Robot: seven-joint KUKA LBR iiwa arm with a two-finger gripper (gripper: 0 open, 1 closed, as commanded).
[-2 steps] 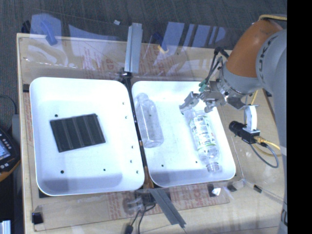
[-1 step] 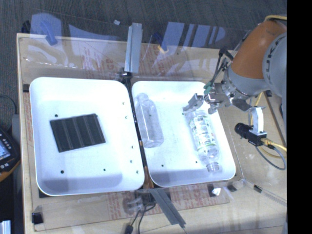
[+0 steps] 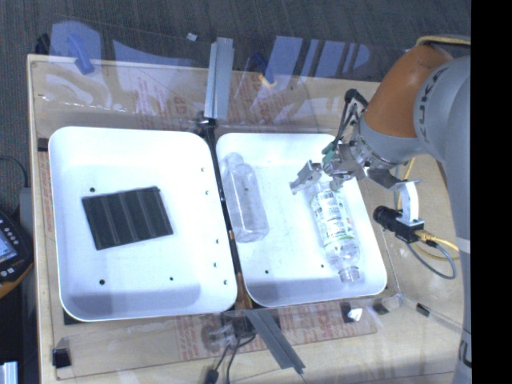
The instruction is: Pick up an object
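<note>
Two clear plastic bottles lie in the right bin [image 3: 276, 290]. One bottle with a white label [image 3: 336, 226] runs lengthwise along the bin's right side, its cap toward the front. The other, an unlabelled bottle [image 3: 244, 197], lies by the bin's left wall. My gripper [image 3: 318, 176] hangs over the upper end of the labelled bottle, with the grey fingers spread apart and nothing between them. In the left bin [image 3: 64, 214] a dark ribbed rectangular panel [image 3: 127, 217] lies flat.
A metal divider post [image 3: 218, 78] stands at the back between the two bins. The arm's orange band and grey wrist [image 3: 404, 102] lean over the right bin's back right corner. A yellow cable [image 3: 436, 250] loops on the bench at right.
</note>
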